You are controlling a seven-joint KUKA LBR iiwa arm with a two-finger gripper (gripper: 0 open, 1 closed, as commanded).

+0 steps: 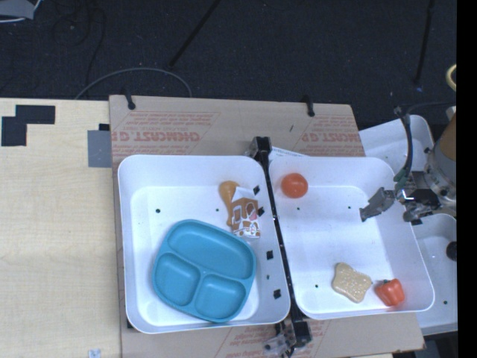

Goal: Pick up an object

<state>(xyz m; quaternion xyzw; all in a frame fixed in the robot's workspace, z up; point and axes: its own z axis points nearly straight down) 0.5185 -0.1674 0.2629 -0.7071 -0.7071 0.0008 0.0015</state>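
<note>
The right bin [328, 312] holds an orange ball [294, 186] near its back left, a tan toast-shaped piece [351, 282] near the front, and a red-orange pepper [390, 291] beside the toast at the front right. My gripper [392, 209] hangs over the bin's right rim, well to the right of the ball and above the toast. Its dark fingers [373, 205] are spread open, with nothing between them. The left bin [138, 200] holds a blue divided plate [203, 270], a small patterned packet [244, 218] and a tan-orange piece [228, 192].
A black divider clamp [270, 230] runs between the two bins. Cardboard [223, 129] lies under both bins. Light wooden bench [52, 237] stretches to the left. The arm's cables and white base parts [417, 148] crowd the right rim.
</note>
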